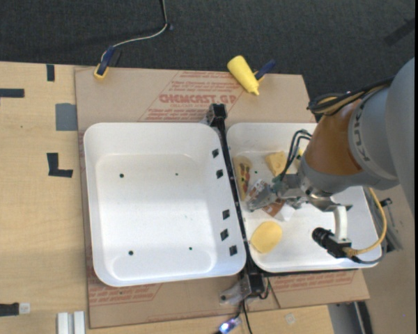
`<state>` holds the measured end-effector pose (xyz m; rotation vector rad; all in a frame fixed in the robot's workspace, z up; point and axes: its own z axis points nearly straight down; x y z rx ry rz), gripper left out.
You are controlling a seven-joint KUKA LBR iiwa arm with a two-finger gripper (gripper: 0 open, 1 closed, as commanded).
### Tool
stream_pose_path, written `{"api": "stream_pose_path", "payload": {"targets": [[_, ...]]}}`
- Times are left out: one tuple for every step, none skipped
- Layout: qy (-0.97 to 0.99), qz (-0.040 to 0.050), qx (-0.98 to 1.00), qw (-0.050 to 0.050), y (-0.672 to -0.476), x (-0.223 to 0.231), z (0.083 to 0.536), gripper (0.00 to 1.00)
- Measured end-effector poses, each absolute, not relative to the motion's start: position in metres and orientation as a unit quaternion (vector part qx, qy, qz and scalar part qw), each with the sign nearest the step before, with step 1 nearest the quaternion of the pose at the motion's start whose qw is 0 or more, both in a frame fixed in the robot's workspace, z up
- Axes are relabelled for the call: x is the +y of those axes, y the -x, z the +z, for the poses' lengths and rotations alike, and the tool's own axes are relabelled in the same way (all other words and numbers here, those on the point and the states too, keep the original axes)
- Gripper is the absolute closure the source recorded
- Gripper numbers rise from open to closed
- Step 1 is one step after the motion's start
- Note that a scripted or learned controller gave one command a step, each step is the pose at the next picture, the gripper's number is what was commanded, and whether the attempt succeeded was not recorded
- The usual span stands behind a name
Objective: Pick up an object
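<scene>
Several small objects are crowding the gripper in the right bin, so it risks nudging the yellow lump aside. Its jaws are blurring into clutter; I cannot tell their state.

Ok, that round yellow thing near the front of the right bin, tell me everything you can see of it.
The round yellow object is a smooth, pale yellow lump, roughly oval, matte, looking like soft plastic or foam. It lies on the floor of the right bin, close to the divider between the bins and near the bin's front edge. It sits alone: the gripper hangs above the clutter farther back, apart from it, and nothing appears to touch it.
</scene>
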<state>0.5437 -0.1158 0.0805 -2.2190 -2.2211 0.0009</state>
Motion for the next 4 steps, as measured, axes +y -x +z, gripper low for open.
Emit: {"api": "stream_pose_path", "payload": {"targets": [[0.705, 0.0038, -0.709, 0.0, -0.635, -0.105, 0.086, 0.0], [0.706, 0.0042, -0.708, 0.0, -0.668, -0.1, 0.085, 0.0], [0.706, 0.0015, -0.708, 0.0, -0.668, -0.098, 0.094, 1.0], [0.708, 0.001, -0.707, 0.0, -0.645, -0.123, 0.109, 1.0]]}}
